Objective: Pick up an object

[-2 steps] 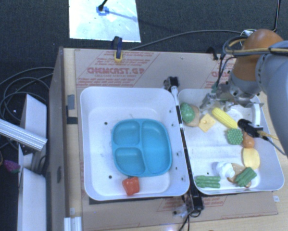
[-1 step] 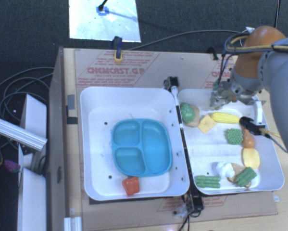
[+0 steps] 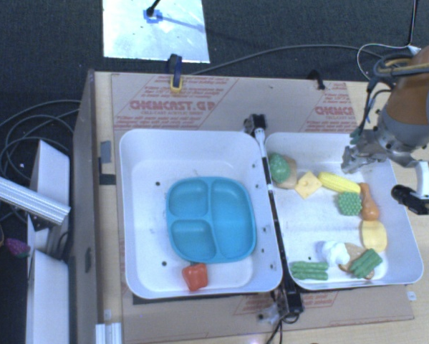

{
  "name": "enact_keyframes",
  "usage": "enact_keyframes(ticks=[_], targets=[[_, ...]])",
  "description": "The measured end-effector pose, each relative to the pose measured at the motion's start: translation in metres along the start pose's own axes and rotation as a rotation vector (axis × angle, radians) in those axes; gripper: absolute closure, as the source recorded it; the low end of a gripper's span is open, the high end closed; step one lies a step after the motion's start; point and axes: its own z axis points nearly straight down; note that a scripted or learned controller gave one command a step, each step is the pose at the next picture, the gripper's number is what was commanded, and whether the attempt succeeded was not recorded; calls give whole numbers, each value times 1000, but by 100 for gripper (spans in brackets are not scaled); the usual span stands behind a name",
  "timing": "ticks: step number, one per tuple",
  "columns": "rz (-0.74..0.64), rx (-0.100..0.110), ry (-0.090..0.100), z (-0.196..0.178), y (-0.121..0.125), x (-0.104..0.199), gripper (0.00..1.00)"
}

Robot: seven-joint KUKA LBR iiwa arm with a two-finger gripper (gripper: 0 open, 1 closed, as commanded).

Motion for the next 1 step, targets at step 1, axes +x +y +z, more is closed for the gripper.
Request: enact_keyframes(ticks=[1], targets=[[0, 0, 1, 0, 0, 1, 0]])
